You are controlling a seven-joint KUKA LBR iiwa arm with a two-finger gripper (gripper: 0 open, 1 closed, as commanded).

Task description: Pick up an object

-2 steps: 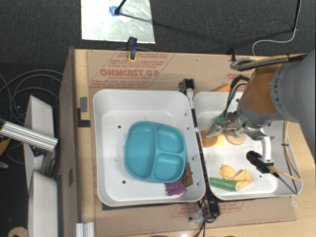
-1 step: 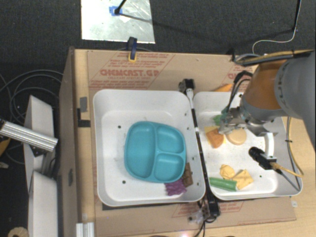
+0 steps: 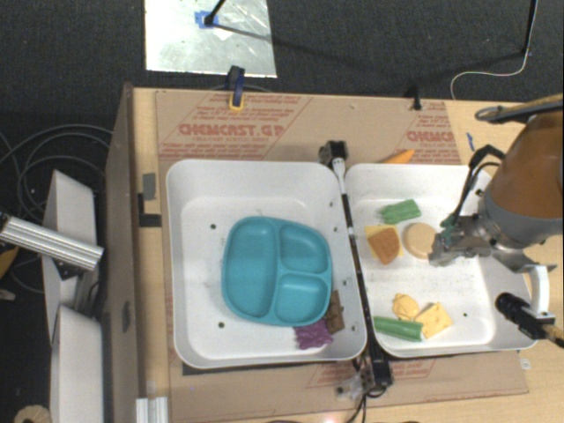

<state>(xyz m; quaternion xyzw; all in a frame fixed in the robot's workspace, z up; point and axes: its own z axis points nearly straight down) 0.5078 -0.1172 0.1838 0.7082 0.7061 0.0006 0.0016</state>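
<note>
The right bin (image 3: 467, 179) holds several food items: a green piece (image 3: 401, 211), an orange wedge (image 3: 384, 244), a tan round cookie (image 3: 419, 237), a yellow lump (image 3: 405, 307), a yellow block (image 3: 435, 319) and a green stick (image 3: 397, 328). My gripper (image 3: 446, 248) hangs low over the right bin, just right of the tan cookie and touching or nearly touching its edge. The arm's grey and orange body (image 3: 529, 188) rises behind it on the right. Nothing is visibly held.
The left bin (image 3: 194, 192) carries a teal divided plate (image 3: 278, 271), with a purple piece (image 3: 312, 336) and a brown piece (image 3: 336, 318) at its lower right. A divider ridge (image 3: 348, 236) separates the bins. An orange carrot (image 3: 398, 157) lies on the cardboard behind the right bin.
</note>
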